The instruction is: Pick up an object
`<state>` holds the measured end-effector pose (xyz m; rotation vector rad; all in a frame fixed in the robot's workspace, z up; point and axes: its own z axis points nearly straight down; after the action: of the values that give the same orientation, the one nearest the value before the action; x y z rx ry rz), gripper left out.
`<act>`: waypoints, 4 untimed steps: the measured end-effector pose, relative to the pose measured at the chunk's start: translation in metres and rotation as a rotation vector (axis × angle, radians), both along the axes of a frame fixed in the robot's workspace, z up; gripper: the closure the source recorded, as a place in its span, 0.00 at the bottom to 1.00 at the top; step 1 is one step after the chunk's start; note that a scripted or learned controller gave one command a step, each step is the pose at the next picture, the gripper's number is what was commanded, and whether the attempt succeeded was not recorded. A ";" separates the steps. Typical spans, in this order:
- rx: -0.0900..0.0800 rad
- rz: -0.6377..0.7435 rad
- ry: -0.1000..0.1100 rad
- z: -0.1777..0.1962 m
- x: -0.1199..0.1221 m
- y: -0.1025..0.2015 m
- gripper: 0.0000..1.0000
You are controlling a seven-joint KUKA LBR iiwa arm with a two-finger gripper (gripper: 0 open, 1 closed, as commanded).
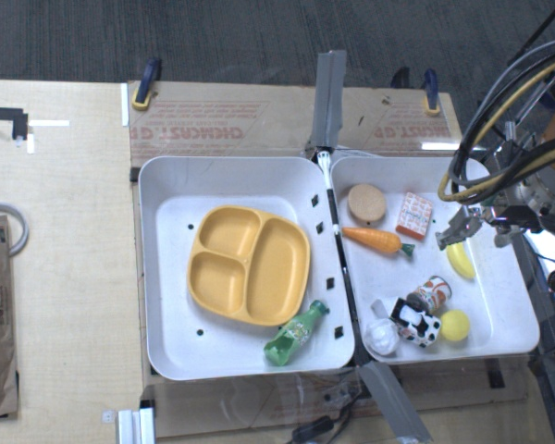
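Two shallow white bins sat side by side on a bench. The left bin (157, 276) held a yellow divided plate (248, 265) and a green bottle (296, 333). The right bin (523, 336) held a round biscuit (367, 203), a small box (413, 215), a carrot (375, 240), a banana (460, 260), a can (432, 294), a cow toy (416, 320) and a yellow ball (454, 326). The gripper (462, 228) hovered at that bin's right side, just above the banana's upper end, carrying nothing; whether it was spread or closed could not be told. The step in hand looked like the approach. Next it would need to descend squarely over the banana and close on it.
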<state>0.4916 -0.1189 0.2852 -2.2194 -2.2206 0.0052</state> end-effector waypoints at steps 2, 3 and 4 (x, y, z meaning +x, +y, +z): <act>-0.001 0.103 0.000 -0.070 0.052 -0.015 1.00; -0.001 -0.021 -0.002 -0.011 0.087 0.071 1.00; -0.002 0.061 -0.003 0.004 0.111 0.043 1.00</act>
<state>0.6027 -0.0758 0.2890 -2.1533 -2.2900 0.0041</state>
